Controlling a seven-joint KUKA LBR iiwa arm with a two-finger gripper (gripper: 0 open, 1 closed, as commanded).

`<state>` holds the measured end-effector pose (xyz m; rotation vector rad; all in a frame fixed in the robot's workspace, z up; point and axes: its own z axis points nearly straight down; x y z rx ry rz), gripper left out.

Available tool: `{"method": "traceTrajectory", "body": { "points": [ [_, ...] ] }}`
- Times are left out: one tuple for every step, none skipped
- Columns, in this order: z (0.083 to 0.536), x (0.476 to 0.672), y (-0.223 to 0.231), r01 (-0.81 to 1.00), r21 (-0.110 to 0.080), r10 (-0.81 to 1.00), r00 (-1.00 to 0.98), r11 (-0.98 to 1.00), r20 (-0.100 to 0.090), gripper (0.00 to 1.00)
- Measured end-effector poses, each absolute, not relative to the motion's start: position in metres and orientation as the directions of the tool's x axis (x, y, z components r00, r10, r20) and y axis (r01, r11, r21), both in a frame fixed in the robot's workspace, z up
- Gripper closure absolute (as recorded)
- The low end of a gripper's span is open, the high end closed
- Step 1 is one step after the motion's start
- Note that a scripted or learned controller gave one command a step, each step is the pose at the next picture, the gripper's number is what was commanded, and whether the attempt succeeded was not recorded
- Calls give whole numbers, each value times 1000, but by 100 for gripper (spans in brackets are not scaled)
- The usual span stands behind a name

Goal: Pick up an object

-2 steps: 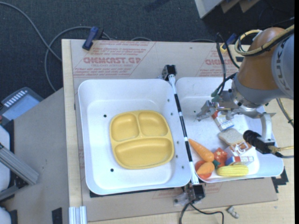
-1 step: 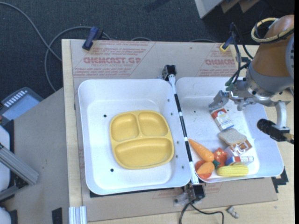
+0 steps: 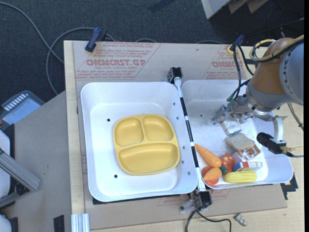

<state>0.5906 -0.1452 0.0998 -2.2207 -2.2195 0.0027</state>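
Several toys crowd my right bin: carrot, corn, bread slice. My gripper hangs low over a small carton; its width I cannot tell. Approach step, I judge; next, descend squarely and close.

Carrot, corn, tomato and bread cluster in the right bin.
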Motion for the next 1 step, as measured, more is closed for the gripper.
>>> {"method": "traceTrajectory", "body": {
  "points": [
    [84, 550, -151, 1000, -1, 1000, 0, 0, 0, 0]
  ]
}}
